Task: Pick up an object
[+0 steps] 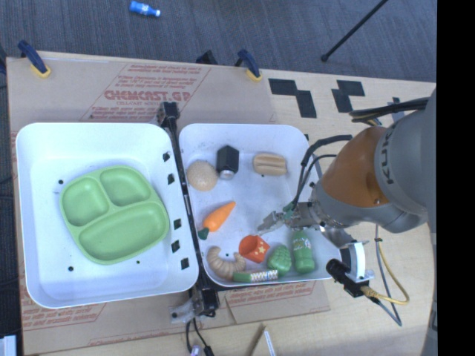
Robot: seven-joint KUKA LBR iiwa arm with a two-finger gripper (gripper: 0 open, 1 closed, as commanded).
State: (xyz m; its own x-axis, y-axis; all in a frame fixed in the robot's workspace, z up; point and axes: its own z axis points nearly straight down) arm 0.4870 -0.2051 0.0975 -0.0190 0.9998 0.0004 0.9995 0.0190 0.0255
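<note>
The right bin [245, 133] holds a scatter of toy foods. A toy carrot [219, 216] lies near its middle, tilted, with a round beige bun [200, 175] just beyond it at the left wall. A black cylinder with a white end [226, 161] stands beside the bun, and a tan bread roll [269, 164] lies further right along the far side. Along the near wall sit a red strawberry-like piece [254, 248], a green bumpy vegetable [280, 260], a green bottle-shaped toy [301, 251], a curled tan shrimp-like piece [223, 261] and a thin green stick [254, 276].

The gripper [280, 219] hangs over the right half of this bin, just above the green bottle and right of the carrot. How far its jaws stand apart cannot be told, and nothing is seen between them.

The left bin [44, 143] carries a green divided plate [115, 213]. Both bins rest on a cardboard-covered desk [148, 84].
</note>
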